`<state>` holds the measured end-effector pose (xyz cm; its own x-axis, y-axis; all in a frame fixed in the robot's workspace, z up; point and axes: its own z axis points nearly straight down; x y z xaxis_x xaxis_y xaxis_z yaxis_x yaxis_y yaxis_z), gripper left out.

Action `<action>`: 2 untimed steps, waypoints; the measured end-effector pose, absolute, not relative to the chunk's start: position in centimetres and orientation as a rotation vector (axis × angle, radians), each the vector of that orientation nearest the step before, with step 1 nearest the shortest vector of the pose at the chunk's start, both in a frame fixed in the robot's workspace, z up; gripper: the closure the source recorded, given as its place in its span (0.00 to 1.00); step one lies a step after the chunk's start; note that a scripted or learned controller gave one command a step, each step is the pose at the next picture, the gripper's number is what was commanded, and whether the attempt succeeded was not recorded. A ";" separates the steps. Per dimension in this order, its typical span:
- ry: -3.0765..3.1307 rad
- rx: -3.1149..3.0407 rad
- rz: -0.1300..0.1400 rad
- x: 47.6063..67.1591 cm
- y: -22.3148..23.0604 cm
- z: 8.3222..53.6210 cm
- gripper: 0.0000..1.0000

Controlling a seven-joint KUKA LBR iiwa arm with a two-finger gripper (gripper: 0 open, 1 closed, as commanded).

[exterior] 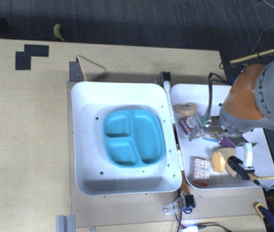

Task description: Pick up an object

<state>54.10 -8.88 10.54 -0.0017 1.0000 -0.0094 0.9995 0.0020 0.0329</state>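
My gripper (205, 127) is low in the right bin (202, 92), reaching in from the right under the orange-banded wrist (246, 98). Its tip is at a clear, shiny wrapper (194, 128) next to a dark red packet (184, 125). A tan round piece (186, 108) lies just behind them. In front of the gripper are a yellow object (218, 161) and a red-and-white checked packet (201, 168). A purple item (227, 142) pokes out from beneath the wrist. The arm hides part of the bin's right side.
The left bin (86, 129) holds a blue divided plate (133, 136). A ridge (172, 124) separates the two bins. Black tape marks (30, 56) sit on the bench at the far left.
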 end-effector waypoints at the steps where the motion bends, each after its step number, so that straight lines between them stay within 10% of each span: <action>1: 2.218 2.214 0.010 49.3 -9.1 8.7 0.00; 2: 2.216 2.210 0.016 49.5 -9.1 9.9 1.00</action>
